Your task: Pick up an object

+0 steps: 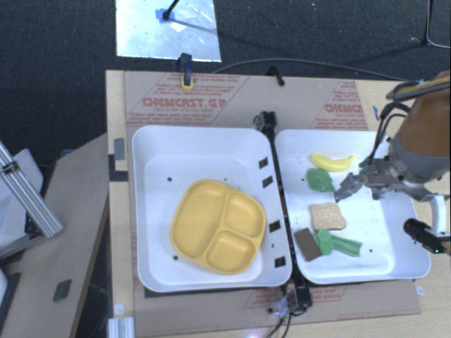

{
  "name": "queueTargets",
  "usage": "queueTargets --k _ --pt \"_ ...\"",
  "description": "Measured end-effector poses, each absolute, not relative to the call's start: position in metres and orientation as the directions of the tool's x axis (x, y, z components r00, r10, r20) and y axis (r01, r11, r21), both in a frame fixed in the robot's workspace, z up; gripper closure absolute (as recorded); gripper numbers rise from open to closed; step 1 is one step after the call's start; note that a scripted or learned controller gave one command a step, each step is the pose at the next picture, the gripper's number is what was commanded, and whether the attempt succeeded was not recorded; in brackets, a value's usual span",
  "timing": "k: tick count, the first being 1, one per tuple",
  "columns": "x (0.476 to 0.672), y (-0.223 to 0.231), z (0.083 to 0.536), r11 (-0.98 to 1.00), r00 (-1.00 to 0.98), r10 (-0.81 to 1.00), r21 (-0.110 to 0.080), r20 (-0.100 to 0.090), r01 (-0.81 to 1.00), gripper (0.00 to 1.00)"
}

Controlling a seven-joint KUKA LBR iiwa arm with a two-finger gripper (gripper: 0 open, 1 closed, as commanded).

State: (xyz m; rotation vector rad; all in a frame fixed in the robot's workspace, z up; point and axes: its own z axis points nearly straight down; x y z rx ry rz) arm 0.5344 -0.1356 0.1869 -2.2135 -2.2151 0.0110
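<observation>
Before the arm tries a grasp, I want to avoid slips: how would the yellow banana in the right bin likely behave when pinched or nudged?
The banana looks like a smooth toy, so probably light, stiff and somewhat slippery. Its curved, rounded shape may pivot or rock if nudged. It lies close to the green piece, so a push could shift both.

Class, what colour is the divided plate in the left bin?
Yellow; the divided plate shows clearly in the camera view.
</observation>
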Motion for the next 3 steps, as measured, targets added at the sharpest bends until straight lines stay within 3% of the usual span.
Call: queueTargets --k 1,3 --pt "0.538 -0.135 0.194 0.004 -0.004 1.000 0.001 0.000 1.000 0.00" --pt "0.548 -0.125 0.100 0.001 -0.001 1.000 -0.002 0.001 1.000 0.00"
